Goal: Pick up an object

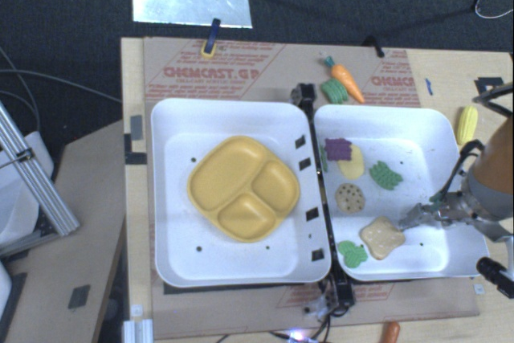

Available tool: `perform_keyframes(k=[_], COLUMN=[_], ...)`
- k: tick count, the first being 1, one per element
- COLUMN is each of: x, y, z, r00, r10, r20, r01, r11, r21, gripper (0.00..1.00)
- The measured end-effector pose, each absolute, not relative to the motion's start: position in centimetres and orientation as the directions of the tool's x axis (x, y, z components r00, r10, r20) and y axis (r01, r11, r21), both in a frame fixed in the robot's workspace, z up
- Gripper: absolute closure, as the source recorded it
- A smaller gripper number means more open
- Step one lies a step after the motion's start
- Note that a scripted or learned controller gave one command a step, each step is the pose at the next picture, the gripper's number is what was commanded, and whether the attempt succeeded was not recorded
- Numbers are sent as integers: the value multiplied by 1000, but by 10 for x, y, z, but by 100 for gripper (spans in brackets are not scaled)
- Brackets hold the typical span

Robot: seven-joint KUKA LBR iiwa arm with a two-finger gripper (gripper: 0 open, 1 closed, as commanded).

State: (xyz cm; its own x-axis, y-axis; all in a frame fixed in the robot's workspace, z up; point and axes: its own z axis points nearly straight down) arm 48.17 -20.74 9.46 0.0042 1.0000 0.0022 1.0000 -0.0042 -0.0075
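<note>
Tan toast piece (381,237) lies flat in the right bin (434,128), untouched, with the gripper (411,217) just beside it, grip unreadable from here, so 0 objects look lifted yet.

The left bin (173,132) holds a yellow divided plate (243,187) at its middle; bare white floor rings it, widest toward 12 and 9 o'clock. In the right bin (434,124), items crowd the half toward 9 o'clock: a purple piece (338,149) touching a yellow piece (351,166), a green leafy piece (385,174), a cookie (349,197), a toast slice (381,238) and a green piece (352,254) at 7 o'clock. Open floor lies at 12 to 2 o'clock and along 5 o'clock. The gripper (408,219) and arm (490,189) block the approach from 3 o'clock. The black divider (317,189) with clips stands between the bins. A carrot (347,79) and corn (467,124) lie outside the rims.
</note>
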Motion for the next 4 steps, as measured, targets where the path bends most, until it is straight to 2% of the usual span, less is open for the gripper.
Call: perform_keyframes(k=[1,2,3,4], x=[488,488,513,487], y=[-207,-207,-206,-132], z=[107,106,148,83], r00=[-2,-1,-5,-5], r10=[1000,1000,1000,1000], r20=[-1,-1,-2,2], r01=[1000,1000,1000,1000], r11=[2,1,5,5], r21=[3,3,6,2], gripper=[100,0,0,0])
